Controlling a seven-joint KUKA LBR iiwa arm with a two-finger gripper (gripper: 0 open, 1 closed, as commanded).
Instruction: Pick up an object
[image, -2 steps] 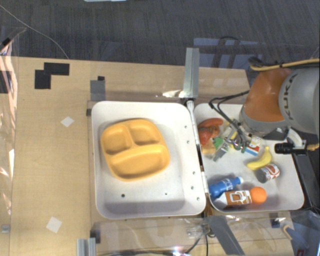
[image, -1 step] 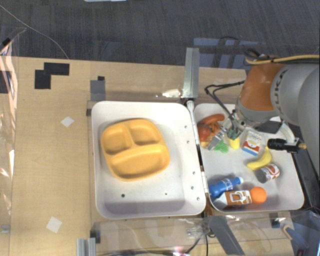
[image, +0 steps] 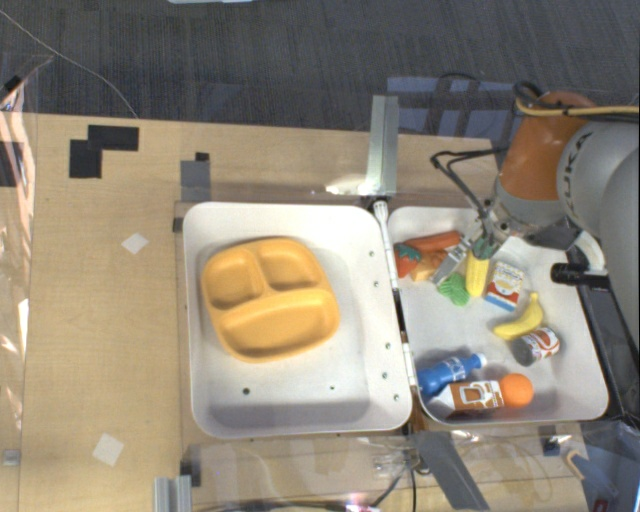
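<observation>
Gripper (image: 476, 252) low in the right bin (image: 580, 400), over the far cluster; yellow corn cob (image: 478, 274) just below and touching, long axis running near-to-far, green piece (image: 456, 291) beside it; jaws seemingly parted, grasp on anything impossible to tell.

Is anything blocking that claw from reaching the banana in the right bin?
Nothing visible covers the banana. The gripper hovers up-left of it, over the corn cob; a small white carton lies between them, beside the direct path.
</observation>
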